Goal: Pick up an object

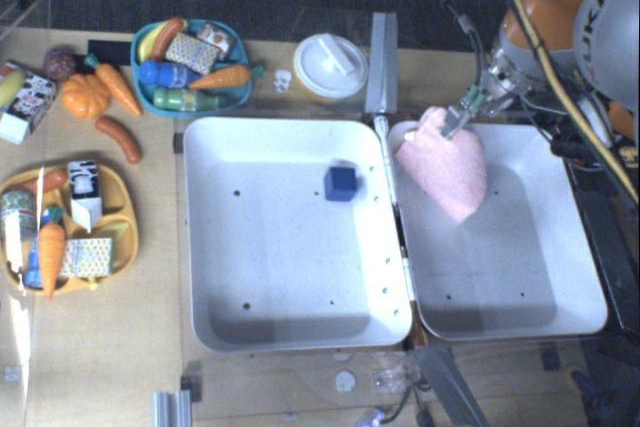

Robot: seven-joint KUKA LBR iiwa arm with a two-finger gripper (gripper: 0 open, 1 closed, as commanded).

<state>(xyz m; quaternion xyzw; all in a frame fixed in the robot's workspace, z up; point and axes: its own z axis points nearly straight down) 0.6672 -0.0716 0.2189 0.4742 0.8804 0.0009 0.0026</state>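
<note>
A pink cloth [447, 170] hangs over the upper left part of the right bin [530, 285], and its top corner is pinched between the fingers of my gripper [458, 122]. The gripper reaches in from the upper right and is shut on that corner. The cloth's lower end droops toward the bin floor. A small blue cube [341, 182] lies in the left bin [230, 255], near its upper right corner and apart from the gripper.
A white round lid [331, 65] sits behind the bins. At the back left stands a blue bowl of toy food [190, 67]. On the bench at the left are a yellow plate of toys [110, 215], a toy pumpkin [84, 96] and a sausage [120, 140].
</note>
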